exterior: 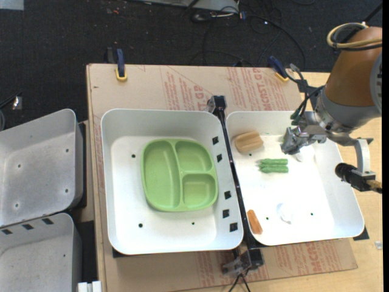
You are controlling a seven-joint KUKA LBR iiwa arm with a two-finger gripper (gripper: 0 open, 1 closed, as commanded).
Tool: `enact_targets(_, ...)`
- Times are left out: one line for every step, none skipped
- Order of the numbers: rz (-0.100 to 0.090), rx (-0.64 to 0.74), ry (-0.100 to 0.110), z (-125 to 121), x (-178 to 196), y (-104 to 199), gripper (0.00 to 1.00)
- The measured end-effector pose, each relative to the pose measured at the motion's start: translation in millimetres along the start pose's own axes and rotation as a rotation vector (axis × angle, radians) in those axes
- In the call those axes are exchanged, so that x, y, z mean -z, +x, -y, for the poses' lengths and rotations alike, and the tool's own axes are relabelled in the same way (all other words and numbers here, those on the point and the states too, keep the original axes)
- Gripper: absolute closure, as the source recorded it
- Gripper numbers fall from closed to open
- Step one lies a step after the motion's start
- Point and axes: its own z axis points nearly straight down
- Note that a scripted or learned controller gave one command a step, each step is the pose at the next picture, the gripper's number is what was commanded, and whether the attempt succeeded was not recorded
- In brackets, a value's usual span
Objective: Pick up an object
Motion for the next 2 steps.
enact_targets(-0.001, 0.001, 0.003, 12.5, -2.3, 62.4, 1.00)
enact_targets(0.000, 0.001, 0.001, 16.3, 7.1, 111.6, 1.00)
